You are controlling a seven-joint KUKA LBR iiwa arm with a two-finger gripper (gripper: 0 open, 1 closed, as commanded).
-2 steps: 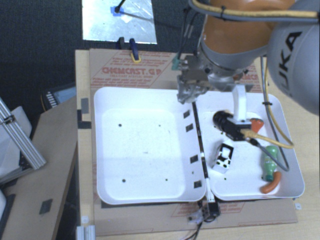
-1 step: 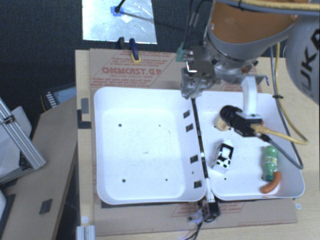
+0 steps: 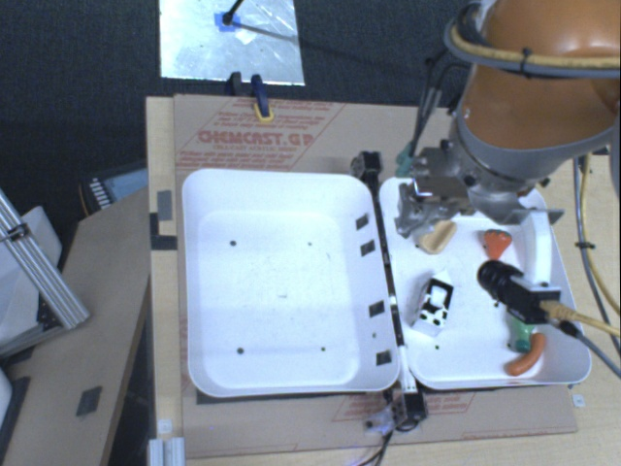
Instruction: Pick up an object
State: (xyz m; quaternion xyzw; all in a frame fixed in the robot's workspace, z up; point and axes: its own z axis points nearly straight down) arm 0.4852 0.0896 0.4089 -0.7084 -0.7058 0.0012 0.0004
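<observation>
A single fixed camera looks down from above the bench at a slant, facing the two shallow white plastic bins. The left bin (image 3: 272, 280) sits near the middle of the frame and the right bin (image 3: 572, 357) lies toward the right edge, so the view is centred left of the pair. The tilt puts the far side of the brown cardboard sheet (image 3: 262, 129) under the bins at the top, with dark floor and a square silver foil plate (image 3: 228, 27) beyond it. The camera stands close enough that the grey and orange robot arm (image 3: 543, 56), reaching in from the right, bulks large at the upper right, partly cropped.
</observation>
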